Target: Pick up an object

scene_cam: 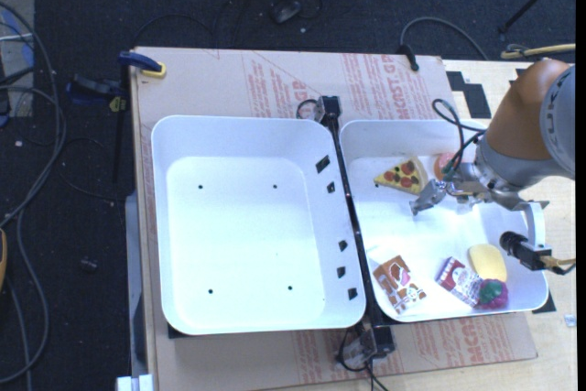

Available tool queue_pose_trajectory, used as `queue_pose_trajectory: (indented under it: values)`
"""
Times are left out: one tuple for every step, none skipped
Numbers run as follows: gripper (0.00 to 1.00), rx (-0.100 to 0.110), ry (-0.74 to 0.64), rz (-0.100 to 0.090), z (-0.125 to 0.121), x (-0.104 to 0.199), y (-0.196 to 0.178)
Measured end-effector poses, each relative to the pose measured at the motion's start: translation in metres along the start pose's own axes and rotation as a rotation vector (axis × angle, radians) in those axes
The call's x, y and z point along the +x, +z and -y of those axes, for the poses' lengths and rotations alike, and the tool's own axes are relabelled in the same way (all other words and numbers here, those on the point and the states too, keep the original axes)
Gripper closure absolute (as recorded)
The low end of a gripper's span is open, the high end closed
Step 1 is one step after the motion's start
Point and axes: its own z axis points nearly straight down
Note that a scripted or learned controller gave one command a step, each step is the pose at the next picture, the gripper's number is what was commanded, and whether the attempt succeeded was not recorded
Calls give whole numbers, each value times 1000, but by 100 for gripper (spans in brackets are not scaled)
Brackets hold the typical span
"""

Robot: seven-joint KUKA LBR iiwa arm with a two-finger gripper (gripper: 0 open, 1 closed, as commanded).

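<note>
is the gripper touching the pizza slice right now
Apart. The camera view shows white bin floor between the gripper and the pizza slice.

Brown board bench (pixel 275 82) carries two white bins side by side: right bin (pixel 385 137) directly under the gripper (pixel 427 199), left bin (pixel 174 137) well left of it.

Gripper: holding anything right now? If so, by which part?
Nothing held. The gripper hangs open over the right bin, just below the pizza slice toy, with nothing between its fingers.
</note>
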Motion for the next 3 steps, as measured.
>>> queue_pose_trajectory:
  values:
    - [100, -5, 0, 1, -1, 0, -13]
    - [100, -8, 1, 2, 0, -10, -62]
    - [100, -9, 0, 3, -4, -13, -124]
